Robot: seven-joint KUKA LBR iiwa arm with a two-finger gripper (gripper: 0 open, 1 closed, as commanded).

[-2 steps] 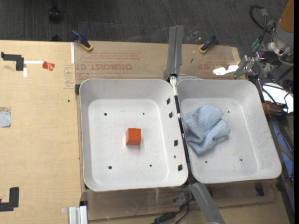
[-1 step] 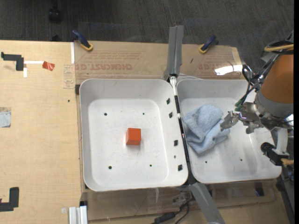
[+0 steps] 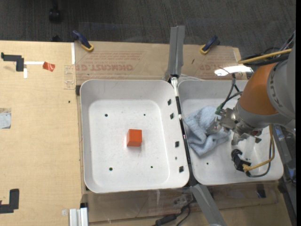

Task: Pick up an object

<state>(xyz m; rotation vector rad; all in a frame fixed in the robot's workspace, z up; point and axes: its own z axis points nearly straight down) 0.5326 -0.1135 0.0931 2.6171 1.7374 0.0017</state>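
Observation:
An orange-red cube [image 3: 134, 137] sits near the middle of the left bin [image 3: 94, 126]. A crumpled light blue cloth [image 3: 201, 130] lies against the left side of the right bin [image 3: 211, 175]. My gripper [image 3: 225, 130] is low in the right bin, at the cloth's right edge, under the orange-banded wrist. The wrist body and cables hide where the gripper meets the cloth.
A grey divider bar [image 3: 176, 55] runs between the bins at the back. Blue and orange clamps [image 3: 83, 40] hold the cardboard sheet behind the bins. A wooden bench surface [image 3: 33, 135] lies to the left. Cables [image 3: 249, 166] hang from the wrist into the right bin.

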